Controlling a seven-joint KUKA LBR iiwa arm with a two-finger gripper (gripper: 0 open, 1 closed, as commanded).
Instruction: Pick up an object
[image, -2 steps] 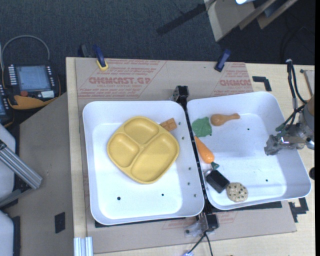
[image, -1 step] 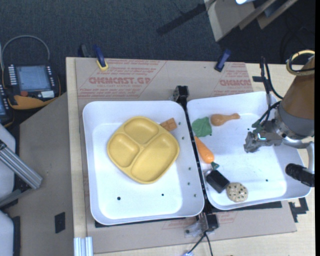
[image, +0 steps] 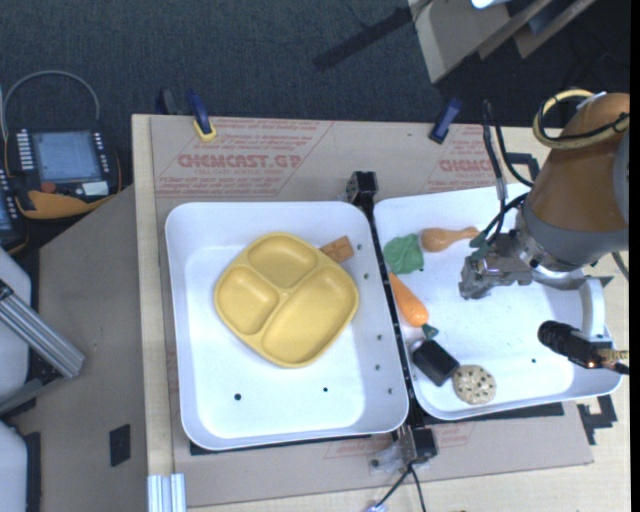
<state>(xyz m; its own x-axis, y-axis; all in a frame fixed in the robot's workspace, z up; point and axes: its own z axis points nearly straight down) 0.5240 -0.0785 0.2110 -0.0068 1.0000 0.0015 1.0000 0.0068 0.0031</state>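
Cookie (image: 473, 383) sits nearest the camera, at the front edge of the right bin (image: 520, 345), with a small black block (image: 434, 362) touching or just beside it on its left. Neither lies under the gripper (image: 487, 277); both are toward the front and left of it.

Next back, an orange carrot (image: 407, 301) lies against the wall between the bins, its long axis running from front right to back left, green tip at the front. It lies to the left of the gripper (across bare bin floor, nothing between them).

Gripper position: above the middle of the right bin, over bare white floor, nothing visible between its fingers. Whether it is spread or closed cannot be told from this view.

Behind the carrot, a green leafy piece (image: 404, 253) lies by the wall, and a tan gourd-shaped piece (image: 447, 238) lies just beyond it, long axis left to right. The gourd is judged the closest candidate, lying back and left of the gripper.

Left bin (image: 200, 330) holds a yellow divided plate (image: 287, 297), with a small brown block (image: 338, 248) at its far right edge.
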